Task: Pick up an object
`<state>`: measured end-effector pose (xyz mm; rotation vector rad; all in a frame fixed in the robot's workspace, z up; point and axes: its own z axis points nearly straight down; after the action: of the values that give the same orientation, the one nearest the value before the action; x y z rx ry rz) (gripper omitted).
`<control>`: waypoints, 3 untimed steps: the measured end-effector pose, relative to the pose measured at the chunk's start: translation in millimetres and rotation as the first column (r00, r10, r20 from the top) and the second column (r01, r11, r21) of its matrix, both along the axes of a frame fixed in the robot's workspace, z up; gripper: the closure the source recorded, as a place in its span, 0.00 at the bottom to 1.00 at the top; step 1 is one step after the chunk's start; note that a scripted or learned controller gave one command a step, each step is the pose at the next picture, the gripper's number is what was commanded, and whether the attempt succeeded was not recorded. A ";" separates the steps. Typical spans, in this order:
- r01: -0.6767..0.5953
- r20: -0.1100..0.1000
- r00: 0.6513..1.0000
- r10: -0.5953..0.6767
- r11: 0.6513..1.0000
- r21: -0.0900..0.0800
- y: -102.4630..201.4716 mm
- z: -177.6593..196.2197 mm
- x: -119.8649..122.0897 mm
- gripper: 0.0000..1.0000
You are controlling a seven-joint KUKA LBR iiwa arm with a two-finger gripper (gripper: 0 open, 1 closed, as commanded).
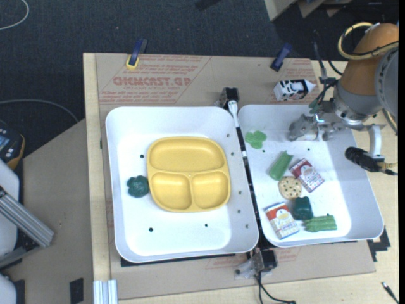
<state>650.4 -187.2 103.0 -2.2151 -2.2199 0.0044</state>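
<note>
Pincer point(310, 126) hovers over the far end of the right bin point(361, 198), grasp still to choose.
Nearest sit the green block point(321, 223) and snack packet point(281, 220), then the cookie point(290, 187), beyond it the green bar point(280, 166); I cannot tell the pincer's spread, so descend squarely over the lone bar.
</note>
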 end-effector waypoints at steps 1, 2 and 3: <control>0.000 0.002 1.000 0.000 1.000 -0.001 1.1 -19.3 0.0 0.00; -0.001 0.006 1.000 0.001 1.000 -0.003 0.7 -5.9 1.2 1.00; 0.001 0.013 1.000 -0.001 1.000 -0.004 1.2 37.7 2.7 1.00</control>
<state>653.2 -186.0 140.8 -2.2252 -2.2268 -0.0048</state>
